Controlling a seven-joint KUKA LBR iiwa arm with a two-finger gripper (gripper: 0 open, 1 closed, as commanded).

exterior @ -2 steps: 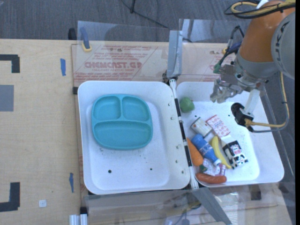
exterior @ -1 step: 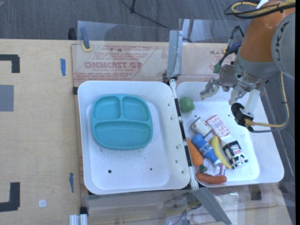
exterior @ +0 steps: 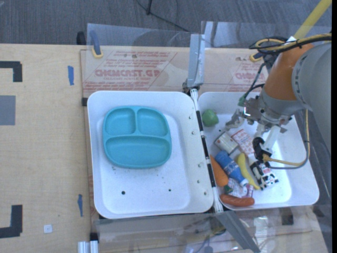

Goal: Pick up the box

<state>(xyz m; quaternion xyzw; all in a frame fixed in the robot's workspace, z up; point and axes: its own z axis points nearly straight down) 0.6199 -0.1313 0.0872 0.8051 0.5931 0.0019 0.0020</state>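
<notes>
Camera view hides under the wrist whether the gripper point(exterior: 241, 120) is open or closed; the small white box point(exterior: 235, 140) with blurred red print lies in the right bin point(exterior: 295, 188), nearer its left edge.

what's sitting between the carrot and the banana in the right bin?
In the camera view, a blue bottle lies between the carrot and the banana, with the box just beyond its far end.

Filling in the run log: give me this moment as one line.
gripper: over right bin, close to box | box: lying in right bin, no grasp seen | left bin: teal plate
</notes>
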